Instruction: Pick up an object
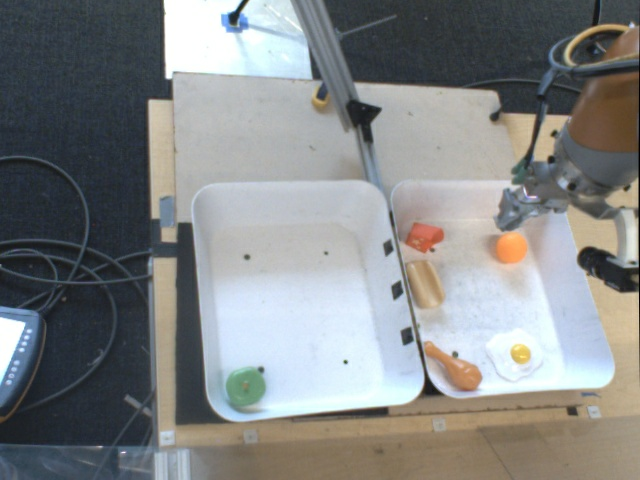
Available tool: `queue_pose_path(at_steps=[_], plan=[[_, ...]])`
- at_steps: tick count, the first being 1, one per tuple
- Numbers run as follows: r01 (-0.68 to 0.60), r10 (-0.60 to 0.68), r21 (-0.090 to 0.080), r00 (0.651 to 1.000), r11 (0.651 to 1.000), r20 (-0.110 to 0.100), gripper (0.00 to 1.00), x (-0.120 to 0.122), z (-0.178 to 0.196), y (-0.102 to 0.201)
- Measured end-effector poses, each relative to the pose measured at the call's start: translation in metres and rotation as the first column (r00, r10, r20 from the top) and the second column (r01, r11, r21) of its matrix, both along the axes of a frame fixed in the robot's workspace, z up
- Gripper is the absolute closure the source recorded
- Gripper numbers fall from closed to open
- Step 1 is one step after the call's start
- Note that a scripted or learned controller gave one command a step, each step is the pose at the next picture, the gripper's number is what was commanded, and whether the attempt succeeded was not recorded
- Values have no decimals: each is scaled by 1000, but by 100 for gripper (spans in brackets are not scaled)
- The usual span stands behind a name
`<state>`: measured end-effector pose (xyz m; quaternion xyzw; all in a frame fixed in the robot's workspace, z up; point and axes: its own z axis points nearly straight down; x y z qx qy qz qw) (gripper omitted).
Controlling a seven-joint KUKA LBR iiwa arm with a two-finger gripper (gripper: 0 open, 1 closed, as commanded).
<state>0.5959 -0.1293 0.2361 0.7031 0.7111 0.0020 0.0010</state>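
hand [517,214] above orange ball [511,248], right bin [580,298]

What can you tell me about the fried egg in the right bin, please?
The fried egg looks like a toy: a flat white piece with a wavy outline and a round, glossy yellow yolk raised near its middle, apparently plastic or rubber. It lies flat, yolk up, on the floor of the right bin, in the near corner on the arm's side. Nothing touches it. A chicken drumstick lies apart to its left, and the gripper is well away, at the bin's far side.
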Motion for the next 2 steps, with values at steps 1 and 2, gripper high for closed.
queue_pose_path(at_steps=[1, 2], plan=[[0, 0, 1, 1000, 1000, 1, 100, 18, 7, 60], [0, 0, 1, 1000, 1000, 0, 100, 35, 8, 122]])
